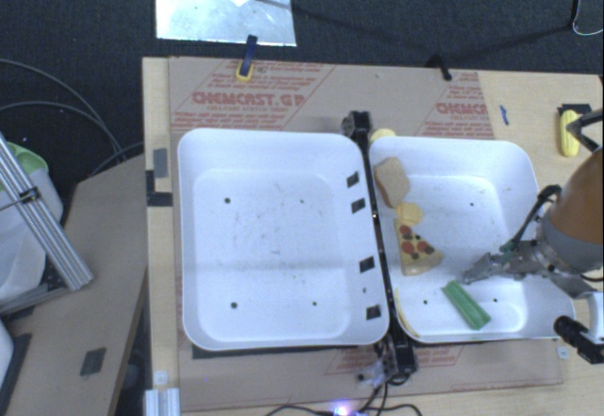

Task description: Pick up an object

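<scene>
Overhead view of the bench with two shallow white bins side by side. The left bin (274, 235) holds no loose items that can be made out. The right bin (472, 164) holds the candidate objects: a tan bread slice (393, 180) near its upper left corner, a small yellow piece (410, 213) just below it, a pizza slice (416, 251) below that, and a green stick (466, 305) lying at a slant near the bin's lower edge. A further small yellow object (382, 135) sits at the rim where the bins meet.

The arm (576, 225) reaches in from the right, and its gripper (479, 270) hangs over the middle of the right bin, between the pizza slice and the green stick and just above the stick's upper end. The fingers look spread, pointing toward the left, and nothing is seen between them; the gripper therefore carries no object.

Progress, as a judgement: the task is not yet done. Every item rests on the bin floor, none is lifted, and none is enclosed by the fingers. What remains is the whole grasp: settling on one item, most likely the green stick or the pizza slice since both lie just beside the fingertips, closing on it, and raising it clear of the bin.
</scene>
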### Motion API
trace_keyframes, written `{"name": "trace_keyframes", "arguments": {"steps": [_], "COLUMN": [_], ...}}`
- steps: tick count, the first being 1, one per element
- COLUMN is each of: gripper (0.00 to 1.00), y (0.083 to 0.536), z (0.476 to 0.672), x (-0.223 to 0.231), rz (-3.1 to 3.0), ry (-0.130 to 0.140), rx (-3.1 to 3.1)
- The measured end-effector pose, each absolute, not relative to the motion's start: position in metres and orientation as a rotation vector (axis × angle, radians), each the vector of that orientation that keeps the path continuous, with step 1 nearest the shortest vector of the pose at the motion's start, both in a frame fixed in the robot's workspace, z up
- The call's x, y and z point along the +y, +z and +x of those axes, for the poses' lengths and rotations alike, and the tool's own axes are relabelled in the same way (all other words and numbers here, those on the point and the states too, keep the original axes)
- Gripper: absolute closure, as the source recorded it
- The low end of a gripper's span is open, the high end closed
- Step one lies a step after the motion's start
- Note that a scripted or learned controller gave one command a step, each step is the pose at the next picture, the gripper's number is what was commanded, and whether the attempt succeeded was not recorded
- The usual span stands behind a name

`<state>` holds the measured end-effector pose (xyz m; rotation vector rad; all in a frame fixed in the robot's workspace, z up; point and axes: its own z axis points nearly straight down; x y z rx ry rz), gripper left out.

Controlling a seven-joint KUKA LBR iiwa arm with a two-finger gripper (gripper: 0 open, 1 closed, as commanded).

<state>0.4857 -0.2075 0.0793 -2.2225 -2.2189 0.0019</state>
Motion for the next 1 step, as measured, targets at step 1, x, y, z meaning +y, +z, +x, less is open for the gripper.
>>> {"name": "trace_keyframes", "arguments": {"steps": [1], "gripper": [0.0], "y": [0.1311], "z": [0.4877], "x": [-0.2069], "rz": [-2.221], "ry": [-0.004], "rx": [-2.229]}}
